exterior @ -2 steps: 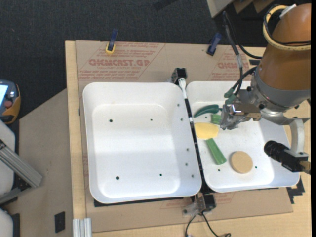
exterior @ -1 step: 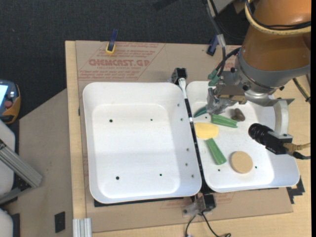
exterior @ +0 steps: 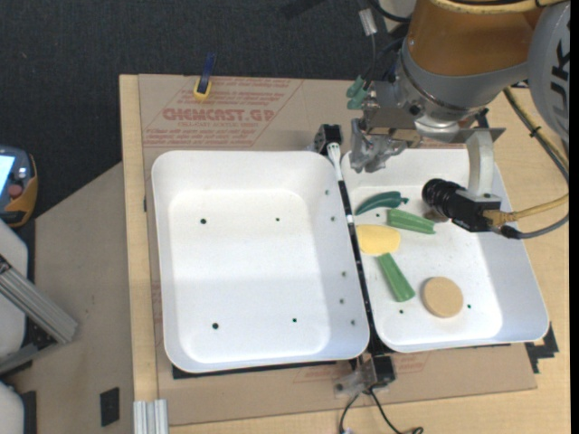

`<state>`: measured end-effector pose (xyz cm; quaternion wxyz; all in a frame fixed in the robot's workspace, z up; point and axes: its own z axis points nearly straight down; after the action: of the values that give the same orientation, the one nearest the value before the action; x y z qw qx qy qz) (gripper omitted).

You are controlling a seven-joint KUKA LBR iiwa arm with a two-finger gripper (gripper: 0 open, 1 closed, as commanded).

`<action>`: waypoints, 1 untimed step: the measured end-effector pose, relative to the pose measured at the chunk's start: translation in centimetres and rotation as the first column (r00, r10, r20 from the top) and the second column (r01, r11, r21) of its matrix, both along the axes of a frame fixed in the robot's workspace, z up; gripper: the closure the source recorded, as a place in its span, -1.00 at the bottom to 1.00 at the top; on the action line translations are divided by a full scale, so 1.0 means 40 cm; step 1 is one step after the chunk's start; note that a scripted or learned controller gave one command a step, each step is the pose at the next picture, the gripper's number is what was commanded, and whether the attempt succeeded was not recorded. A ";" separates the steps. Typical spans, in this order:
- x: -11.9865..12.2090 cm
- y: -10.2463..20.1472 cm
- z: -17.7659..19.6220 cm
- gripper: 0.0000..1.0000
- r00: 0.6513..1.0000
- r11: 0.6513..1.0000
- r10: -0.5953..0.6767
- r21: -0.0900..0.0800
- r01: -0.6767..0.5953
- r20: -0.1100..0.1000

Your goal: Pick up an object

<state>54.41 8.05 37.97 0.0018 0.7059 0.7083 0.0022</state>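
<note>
Nearest thing: the arm's orange band (exterior: pixel 470 12) swells toward the lens at the top, grey housing under it.

Gripper: the gripper (exterior: pixel 373 156) hangs over the far-left corner of the right bin (exterior: pixel 516 287), close to the divider between the bins. From here I cannot tell how far its fingers stand apart, and I see nothing caught between them.

Objects in reach: all lie toward the viewer from the gripper. The dark green curved piece (exterior: pixel 378 202) is closest, just below it. The green stick (exterior: pixel 412 221) sits beyond that and a little to the right in the picture. The yellow piece (exterior: pixel 376 239) lies further down, touching or nearly touching the green bar (exterior: pixel 395 277) under it. The tan disc (exterior: pixel 443 297) is farthest, well apart toward the near right.

Other bin: the left bin (exterior: pixel 244 260) lies on the far side of the divider.

Doing it well: I'd judge the curved green piece the shortest trip, but it lies close beside the stick, so the fingers should straddle its narrow width, descend straight and keep off the bin wall. The disc stands alone, a cleaner target.
</note>
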 end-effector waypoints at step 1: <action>-0.122 -0.112 -0.223 1.00 1.000 1.000 -0.009 -0.002 0.009 -0.018</action>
<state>49.54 3.56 29.06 -0.0039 0.7090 0.7052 -0.0049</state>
